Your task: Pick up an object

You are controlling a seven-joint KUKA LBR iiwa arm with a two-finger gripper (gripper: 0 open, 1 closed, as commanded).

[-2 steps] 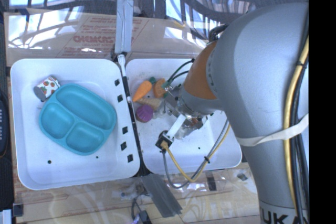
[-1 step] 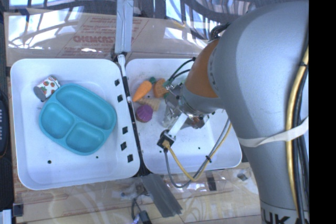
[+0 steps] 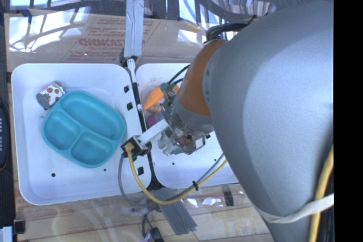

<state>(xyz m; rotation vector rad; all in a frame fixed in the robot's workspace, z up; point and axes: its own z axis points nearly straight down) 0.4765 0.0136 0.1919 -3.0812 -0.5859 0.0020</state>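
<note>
The big grey arm [image 3: 278, 116] fills the right side, smooth and matte, with its glossy orange band [image 3: 195, 85] curving just above the wrist. Down in the right bin [image 3: 187, 170], the gripper [image 3: 173, 141] sits low among metal fittings and cabling, and from this angle I cannot tell how its jaws stand. A yellow cable [image 3: 170, 192] loops from the wrist across the bin's near rim.

Just beside the wrist, toward the divider between the bins, there is a rounded orange object [image 3: 152, 100], smooth-looking, with something pinkish [image 3: 152, 119] just below it; too crowded by the arm to make out its shape. Nothing shows clearly between the fingers.

Over to the left bin [image 3: 34, 178], shallow, white, rounded at the corners. Inside lies a turquoise plastic plate [image 3: 84, 127], divided into three compartments. At its far left corner, touching or nearly so, rests a small white item with red and green spots [image 3: 53, 93] against a grey piece [image 3: 43, 101].

Behind both bins lies flat printed cardboard [image 3: 85, 39].
</note>
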